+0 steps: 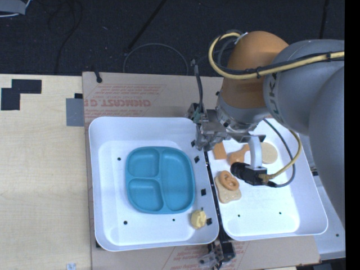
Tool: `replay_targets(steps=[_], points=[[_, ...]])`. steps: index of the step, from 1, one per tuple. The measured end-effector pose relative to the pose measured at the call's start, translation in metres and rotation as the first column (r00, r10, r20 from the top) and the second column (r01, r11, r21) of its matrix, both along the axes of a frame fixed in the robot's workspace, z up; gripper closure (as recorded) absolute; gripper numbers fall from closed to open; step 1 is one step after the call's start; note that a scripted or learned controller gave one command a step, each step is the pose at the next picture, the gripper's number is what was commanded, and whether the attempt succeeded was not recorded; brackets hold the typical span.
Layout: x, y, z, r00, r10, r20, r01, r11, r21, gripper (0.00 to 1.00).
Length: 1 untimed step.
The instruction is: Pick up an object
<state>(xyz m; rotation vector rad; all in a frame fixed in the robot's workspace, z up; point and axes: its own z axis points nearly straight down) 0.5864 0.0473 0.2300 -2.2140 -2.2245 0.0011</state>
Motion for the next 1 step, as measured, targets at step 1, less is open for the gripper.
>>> replay_targets(steps=[1], points=[[0.0071, 0.0576, 0.0077, 1.000, 0.000, 0.001, 0.000, 1.000, 0.000, 1.00]])
